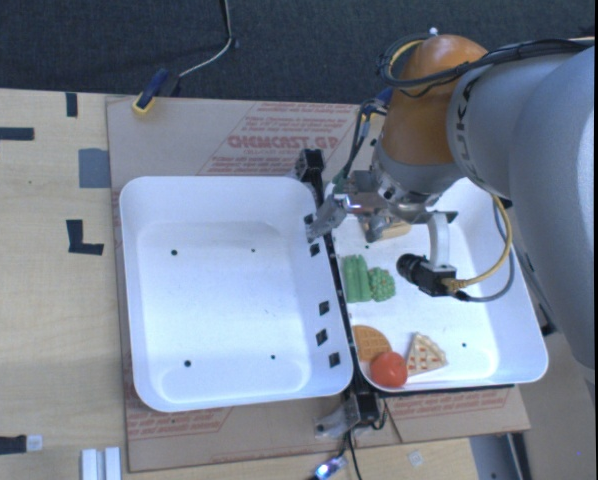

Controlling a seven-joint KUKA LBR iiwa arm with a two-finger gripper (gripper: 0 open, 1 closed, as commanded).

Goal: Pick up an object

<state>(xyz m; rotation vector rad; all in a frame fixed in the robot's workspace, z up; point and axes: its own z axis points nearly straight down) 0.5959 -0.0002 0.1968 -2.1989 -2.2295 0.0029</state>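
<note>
The grey metal arm with the orange band [434, 98] reaches in from the right and hangs over the upper part of the right-hand shallow white plastic bin [509, 353]. Its pincer [384, 218] sits low over the bin floor near the divider; whether it is apart or together cannot be told, because the wrist body covers it. A pale tan piece [397, 231] shows just under the wrist, partly hidden.

Objects in the right-hand bin:
- A green, knobbly, ribbed toy vegetable [366, 280] lies flat close to the divider, just below the pincer. Its long axis runs roughly up and down the view, along the divider.
- A round orange waffle-textured disc [370, 341] lies lower down.
- A smooth red ball-shaped toy [388, 369] touches the disc's lower edge.
- A tan triangular wedge with a grid pattern [426, 354] lies just beside the red toy, apex pointing up.

The left-hand shallow white plastic bin [139, 268] has a smooth, matt floor. Both bins rest on a brown cardboard sheet [249, 138] laid on the light wood-grain counter [39, 298].
</note>
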